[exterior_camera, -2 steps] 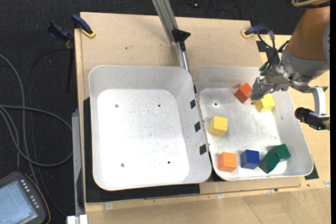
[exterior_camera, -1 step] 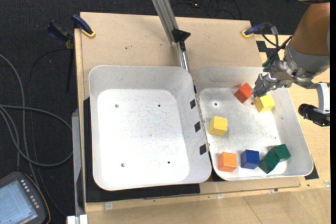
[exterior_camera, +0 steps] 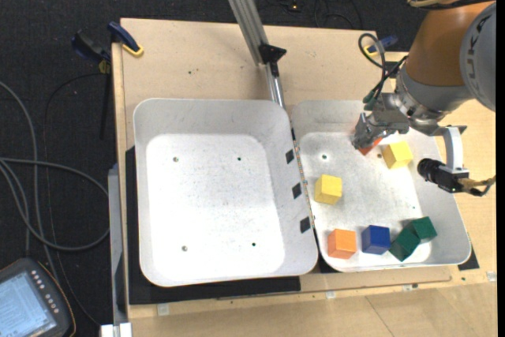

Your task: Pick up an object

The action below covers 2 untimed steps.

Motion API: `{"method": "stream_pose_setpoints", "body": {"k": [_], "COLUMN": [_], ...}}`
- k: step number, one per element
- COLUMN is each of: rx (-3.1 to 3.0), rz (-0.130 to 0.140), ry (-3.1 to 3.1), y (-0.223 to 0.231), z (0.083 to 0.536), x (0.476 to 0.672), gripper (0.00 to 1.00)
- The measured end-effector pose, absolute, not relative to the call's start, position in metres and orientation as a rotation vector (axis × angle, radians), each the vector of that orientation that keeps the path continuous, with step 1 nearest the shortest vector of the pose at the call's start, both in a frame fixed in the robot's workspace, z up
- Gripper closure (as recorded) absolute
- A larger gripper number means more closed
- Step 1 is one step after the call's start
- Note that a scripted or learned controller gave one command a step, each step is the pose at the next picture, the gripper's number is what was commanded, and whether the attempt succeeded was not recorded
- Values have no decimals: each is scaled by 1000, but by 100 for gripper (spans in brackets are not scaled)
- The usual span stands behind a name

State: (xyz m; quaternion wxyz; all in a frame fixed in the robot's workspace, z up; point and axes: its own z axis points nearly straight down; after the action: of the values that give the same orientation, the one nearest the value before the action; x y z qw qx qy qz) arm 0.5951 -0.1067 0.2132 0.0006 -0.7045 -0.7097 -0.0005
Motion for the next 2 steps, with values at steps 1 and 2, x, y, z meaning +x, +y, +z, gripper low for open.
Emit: {"method": "stream_pose_setpoints", "body": {"k": [1, 2], "rx": [-2211, -2212], "rz": [-3, -5], "ry": [-2230, -2231], "y": [-56, -5], "z": [224, 236], "x": [591, 600], "gripper": [100, 100]}}
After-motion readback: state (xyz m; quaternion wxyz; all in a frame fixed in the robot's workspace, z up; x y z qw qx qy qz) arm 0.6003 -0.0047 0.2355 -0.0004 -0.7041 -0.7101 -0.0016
